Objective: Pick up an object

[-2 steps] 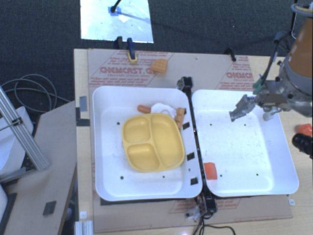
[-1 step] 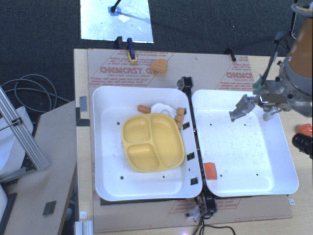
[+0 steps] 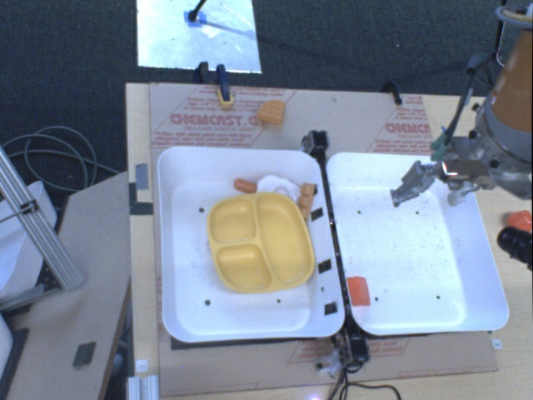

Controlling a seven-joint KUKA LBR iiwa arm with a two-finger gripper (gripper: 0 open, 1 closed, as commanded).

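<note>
My gripper hangs over the upper middle of the right bin, with nothing seen in it. A small orange-red block lies in that bin's near left corner, well below and left of the gripper. In the left bin sits a yellow divided plate. Behind the plate lie an orange sausage-shaped piece, a white piece and a small tan block against the right wall.
A tan cracker-like piece lies on the board behind the left bin, near a yellow and blue clamp. An orange thing and a black thing sit outside the right bin's right wall. A silver sheet lies beyond the bench.
</note>
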